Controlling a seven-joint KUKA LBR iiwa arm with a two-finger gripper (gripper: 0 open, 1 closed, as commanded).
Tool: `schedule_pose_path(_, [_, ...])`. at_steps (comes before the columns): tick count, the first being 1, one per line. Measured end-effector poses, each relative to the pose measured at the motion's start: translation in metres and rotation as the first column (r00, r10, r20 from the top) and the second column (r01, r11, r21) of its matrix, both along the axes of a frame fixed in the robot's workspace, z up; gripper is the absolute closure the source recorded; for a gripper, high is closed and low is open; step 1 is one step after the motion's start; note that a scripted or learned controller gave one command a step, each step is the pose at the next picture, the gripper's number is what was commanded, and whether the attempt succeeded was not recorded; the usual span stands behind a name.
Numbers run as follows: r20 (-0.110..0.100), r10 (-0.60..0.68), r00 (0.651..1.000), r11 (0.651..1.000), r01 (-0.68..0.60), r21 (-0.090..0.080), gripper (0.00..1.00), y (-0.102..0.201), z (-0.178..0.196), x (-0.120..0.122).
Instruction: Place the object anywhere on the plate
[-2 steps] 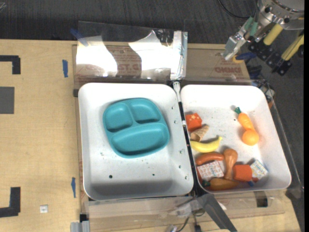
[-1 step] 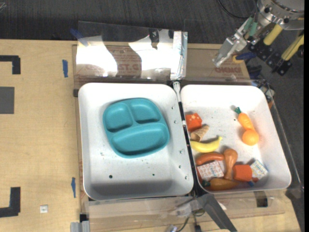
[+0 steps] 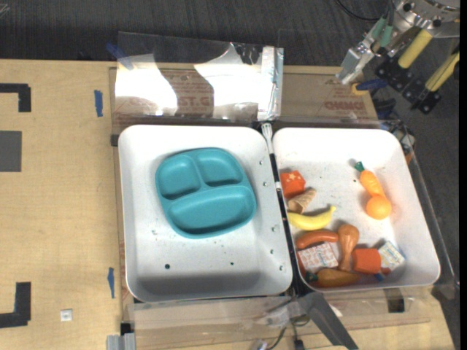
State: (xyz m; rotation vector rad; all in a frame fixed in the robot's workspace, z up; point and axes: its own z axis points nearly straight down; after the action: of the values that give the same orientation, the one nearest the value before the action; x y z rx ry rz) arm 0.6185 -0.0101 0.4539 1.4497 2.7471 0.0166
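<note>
The teal plate (image 3: 206,191) is smooth moulded plastic with rounded corners, split into two small upper compartments and one wide lower one, and it lies flat in the left white bin (image 3: 146,261), whose glossy floor shows a few dark specks. Just right of the plate, across the ridge where the two bins meet, the right bin (image 3: 416,217) holds a loose cluster of toy food: a red, rounded piece (image 3: 292,183) nearest the plate, a curved yellow banana (image 3: 311,218) below it, an elongated orange piece (image 3: 316,238) under that, a brown drumstick shape (image 3: 347,239), a printed white packet (image 3: 319,255) and a small red box (image 3: 368,259); these overlap, so their outlines are hard to separate. Farther right of the plate lie an orange carrot (image 3: 371,181) with a green tip and an orange ball (image 3: 378,208), touching each other. Above the plate, crinkled clear plastic film (image 3: 197,79) glares white over brown cardboard on the tan wooden counter (image 3: 51,210). The hand (image 3: 361,60) hangs well up and to the right of the plate, beyond the right bin's far rim, partly cut off by the frame edge; its pale fingers appear to hold nothing, though how far they are spread cannot be made out.
</note>
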Motion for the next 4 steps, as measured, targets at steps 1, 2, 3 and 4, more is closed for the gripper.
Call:
schedule_pose_path(1, [-0.041,-0.162,0.986,0.987,0.162,0.006,1.00,-0.030,-0.090,0.026])
schedule_pose_path(2, [-0.038,-0.242,0.969,0.970,0.242,0.005,1.00,-0.108,-0.139,-0.015])
schedule_pose_path(3, [-0.034,-0.237,0.971,0.971,0.237,0.007,0.00,-0.104,-0.137,-0.014])
schedule_pose_path(4, [-0.027,-0.235,0.972,0.972,0.235,0.007,1.00,-0.104,-0.125,-0.013])
